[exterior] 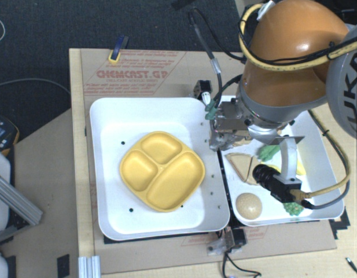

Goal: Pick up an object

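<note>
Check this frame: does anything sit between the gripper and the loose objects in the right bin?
Nothing visible does. The gripper hangs at the right bin's left edge, directly above the tan wedge, with the tan round piece lower down. The yellow divided tray lies apart in the left bin.
</note>
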You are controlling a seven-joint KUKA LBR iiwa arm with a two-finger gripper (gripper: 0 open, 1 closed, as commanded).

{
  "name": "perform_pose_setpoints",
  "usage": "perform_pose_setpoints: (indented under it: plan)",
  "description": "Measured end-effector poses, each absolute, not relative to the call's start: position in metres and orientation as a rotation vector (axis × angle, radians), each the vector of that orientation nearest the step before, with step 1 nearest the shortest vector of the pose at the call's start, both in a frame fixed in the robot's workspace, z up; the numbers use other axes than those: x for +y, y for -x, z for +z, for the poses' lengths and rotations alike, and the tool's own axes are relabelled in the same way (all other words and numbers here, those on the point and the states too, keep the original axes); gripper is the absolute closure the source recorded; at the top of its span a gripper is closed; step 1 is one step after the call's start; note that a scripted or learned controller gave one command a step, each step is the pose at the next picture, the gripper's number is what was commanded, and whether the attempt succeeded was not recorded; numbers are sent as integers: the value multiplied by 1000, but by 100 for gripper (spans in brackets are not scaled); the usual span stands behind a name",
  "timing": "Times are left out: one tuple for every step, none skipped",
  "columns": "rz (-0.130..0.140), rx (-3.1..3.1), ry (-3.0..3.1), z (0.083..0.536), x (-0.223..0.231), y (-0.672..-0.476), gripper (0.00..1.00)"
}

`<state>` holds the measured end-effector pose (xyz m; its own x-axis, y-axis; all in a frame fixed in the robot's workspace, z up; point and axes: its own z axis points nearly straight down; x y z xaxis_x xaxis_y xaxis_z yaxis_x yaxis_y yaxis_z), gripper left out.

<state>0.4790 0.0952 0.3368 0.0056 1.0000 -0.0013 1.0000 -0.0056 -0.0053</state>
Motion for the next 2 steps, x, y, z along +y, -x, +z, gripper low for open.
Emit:
perform_pose_setpoints:
  plan:
    - [-17,-2221,2236,441,46,-480,100]
    - [11,-2220,2215,366,74,-479,100]
